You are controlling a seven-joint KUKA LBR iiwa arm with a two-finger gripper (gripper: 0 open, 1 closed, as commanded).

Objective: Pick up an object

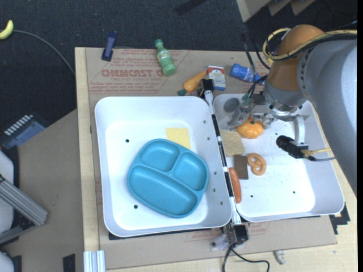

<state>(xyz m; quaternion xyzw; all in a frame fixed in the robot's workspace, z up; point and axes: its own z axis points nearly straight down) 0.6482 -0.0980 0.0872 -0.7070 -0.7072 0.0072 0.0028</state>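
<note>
**Arm low over right bin, gripper at orange piece**

The arm [317, 67] comes in from the right w/ its big grey body up top-right and the orange band above the wrist; the wrist is bent down into the far part of the right bin [295, 200]. The gripper [249, 118] sits low, near the bin's back-left corner. Finger spacing: can't tell, the wrist blocks it.

Just beneath/in front of the gripper lies an orange round piece [251, 130], touching or nearly so; not clearly between the fingers. Nearer the camera from the gripper: a pretzel [256, 164], a brown slab [240, 167], a tan slice [231, 141] and a hot dog [235, 185] along the bin's left wall. To the gripper's left, in the left bin [108, 123], sit a blue divided plate [167, 177] and a yellow square [177, 136]. Beyond the bins, a green bottle [165, 58] on the board.
</note>
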